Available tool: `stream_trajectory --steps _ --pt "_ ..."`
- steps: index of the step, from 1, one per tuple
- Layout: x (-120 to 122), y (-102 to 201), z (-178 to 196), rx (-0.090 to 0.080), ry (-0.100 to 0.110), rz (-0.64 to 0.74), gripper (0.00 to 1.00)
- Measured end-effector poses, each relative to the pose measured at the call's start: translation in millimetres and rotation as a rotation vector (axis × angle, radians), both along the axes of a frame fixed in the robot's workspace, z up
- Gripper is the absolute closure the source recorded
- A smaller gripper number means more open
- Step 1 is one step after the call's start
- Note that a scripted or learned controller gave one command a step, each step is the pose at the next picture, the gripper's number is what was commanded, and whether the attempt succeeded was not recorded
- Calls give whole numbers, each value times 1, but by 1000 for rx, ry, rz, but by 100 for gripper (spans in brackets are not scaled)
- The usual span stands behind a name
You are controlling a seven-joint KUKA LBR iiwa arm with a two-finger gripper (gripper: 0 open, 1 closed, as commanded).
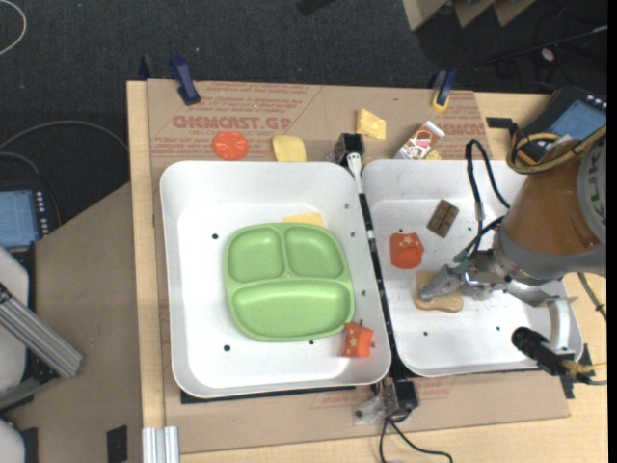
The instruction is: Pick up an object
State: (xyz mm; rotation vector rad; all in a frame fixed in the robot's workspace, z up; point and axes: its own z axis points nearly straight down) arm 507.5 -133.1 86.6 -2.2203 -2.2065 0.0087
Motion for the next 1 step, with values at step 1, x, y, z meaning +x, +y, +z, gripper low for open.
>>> stream_trajectory --steps 1 --pt "88 -18 59 -9 -25 9 0"
